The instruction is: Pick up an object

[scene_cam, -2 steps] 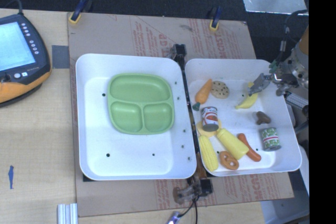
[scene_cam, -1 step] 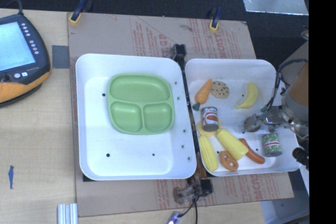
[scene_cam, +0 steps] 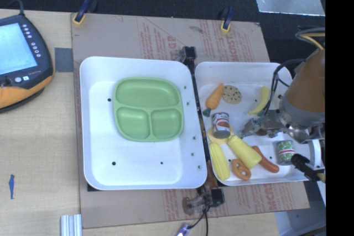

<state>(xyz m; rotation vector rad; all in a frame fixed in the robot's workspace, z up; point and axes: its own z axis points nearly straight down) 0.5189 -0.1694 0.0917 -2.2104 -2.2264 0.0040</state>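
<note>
Camera view: your right bin holds the toys, your left bin holds a green divided plate. The gripper hangs low in the right bin near its centre; grip state can't be told from this angle, and nothing shows as held. At its 9 o'clock, close by, a small can. At 7 o'clock, a yellow bottle, with a corn cob beyond it. At 11 o'clock, a carrot and a cookie; at 12, a banana. The can looks your nearest pick: probably light, rigid, smooth plastic, likely to roll. Take it across the round sides, mid-height.
</note>
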